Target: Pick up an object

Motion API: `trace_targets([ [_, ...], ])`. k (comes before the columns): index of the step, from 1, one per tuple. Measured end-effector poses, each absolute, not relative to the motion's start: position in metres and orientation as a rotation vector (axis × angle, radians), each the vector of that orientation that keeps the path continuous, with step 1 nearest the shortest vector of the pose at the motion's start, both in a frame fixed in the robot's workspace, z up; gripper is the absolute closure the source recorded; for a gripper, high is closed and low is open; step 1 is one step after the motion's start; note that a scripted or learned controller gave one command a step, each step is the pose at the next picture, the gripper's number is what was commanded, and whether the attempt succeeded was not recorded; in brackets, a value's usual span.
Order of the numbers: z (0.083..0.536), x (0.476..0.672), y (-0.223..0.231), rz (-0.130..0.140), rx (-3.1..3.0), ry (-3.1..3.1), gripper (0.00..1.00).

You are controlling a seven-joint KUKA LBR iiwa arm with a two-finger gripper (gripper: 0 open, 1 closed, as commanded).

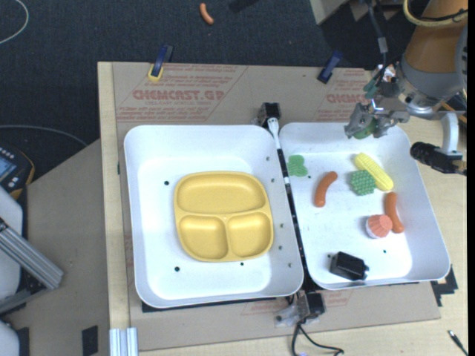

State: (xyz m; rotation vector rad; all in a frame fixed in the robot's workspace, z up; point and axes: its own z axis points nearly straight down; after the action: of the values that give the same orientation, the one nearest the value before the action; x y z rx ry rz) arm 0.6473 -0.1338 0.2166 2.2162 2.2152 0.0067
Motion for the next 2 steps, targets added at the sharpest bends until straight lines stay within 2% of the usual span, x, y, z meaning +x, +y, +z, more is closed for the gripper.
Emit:
trace_targets([
  [1, 0.226, 0.648, -0.134, 0.003, 2.218, 2.220, 1.00],
  [2, 0.227, 0.608, -0.096, -0.002, 2.222, 2.228, 1.00],
])
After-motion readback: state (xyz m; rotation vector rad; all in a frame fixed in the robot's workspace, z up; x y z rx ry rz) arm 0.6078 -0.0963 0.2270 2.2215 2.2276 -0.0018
